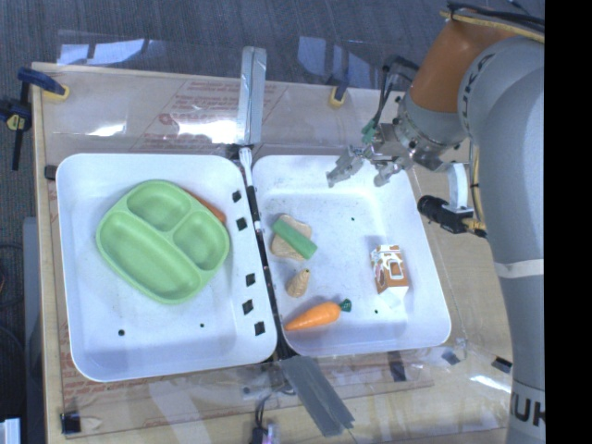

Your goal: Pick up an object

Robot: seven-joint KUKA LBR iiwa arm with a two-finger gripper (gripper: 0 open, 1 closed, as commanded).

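Observation:
My gripper (360, 170) hovers over the far edge of the right bin (421, 317), open, with nothing between its fingers. Below it in that bin lie a green block on a tan piece (293, 239), a small beige piece (298, 283), an orange carrot with a green top (315, 316) and a small orange-and-white carton (390, 268). All of them sit apart from the gripper, toward the bin's middle and near side.
The left bin (92, 350) holds a green divided plate (164, 240) with an orange item (213, 208) tucked behind its far right rim. A divider with black clips (252, 257) separates the bins. The grey arm (499, 137) fills the right side.

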